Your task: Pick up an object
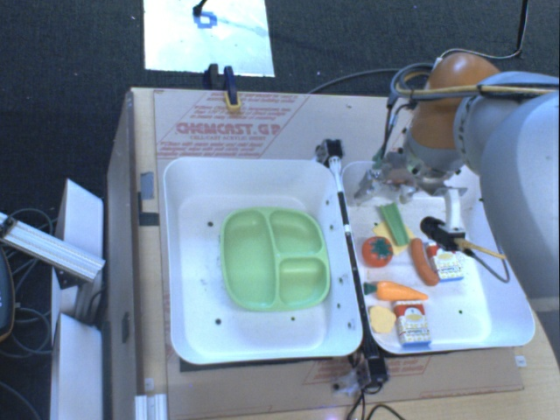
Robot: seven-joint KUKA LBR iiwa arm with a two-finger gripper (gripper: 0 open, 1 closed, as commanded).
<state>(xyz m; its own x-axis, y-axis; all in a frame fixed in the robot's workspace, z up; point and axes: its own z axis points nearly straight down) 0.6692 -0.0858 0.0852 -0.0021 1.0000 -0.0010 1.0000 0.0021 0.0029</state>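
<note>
Nearest the camera, two shallow white bins sit side by side on a bench covered with printed brown cardboard (236, 129). The left bin (192, 322) holds a green divided plate (273, 259). The right bin (503, 318) holds toy food: a tomato (378, 251), a carrot (395, 291), a sausage (423, 262), a green stick (395, 224), a yellow disc (381, 319) and two small cartons (412, 325). The grey arm (507, 147) reaches in from the right; its gripper (382, 182) hangs over the far left part of the right bin, just above the green stick, and whether it is open or closed cannot be told. Dark carpet (61, 59) surrounds the bench, with a pale sheet (206, 24) on the floor beyond it.
</note>
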